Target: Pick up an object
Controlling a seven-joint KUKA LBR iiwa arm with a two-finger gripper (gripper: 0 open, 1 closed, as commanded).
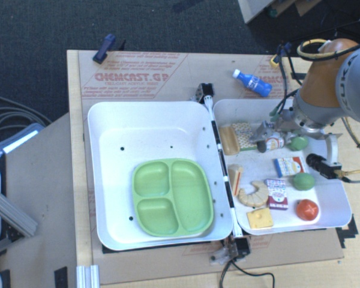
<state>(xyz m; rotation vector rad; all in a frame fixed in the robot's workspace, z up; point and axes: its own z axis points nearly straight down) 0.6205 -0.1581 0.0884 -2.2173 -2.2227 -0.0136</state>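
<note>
The right bin is crowded; the arm comes over its far right rim, and the fingers hang low in the bin's far half, close to the divider between the two bins. Whether they are wide or narrow cannot be told from this slant. A small bottle with a red cap lies right at the fingers, touching or just under them; no grip on it can be made out. A brown bread slice lies just beyond the fingers toward the divider, a green ball just on their other side. Nearer the camera lie a croissant, a red carton, a cheese wedge, a tomato and a lime. The left bin, well apart from the fingers, has bare floor around a green divided plate. The desk is brown board; a blue bottle lies on it beyond the right bin. Dark carpet surrounds it.
</note>
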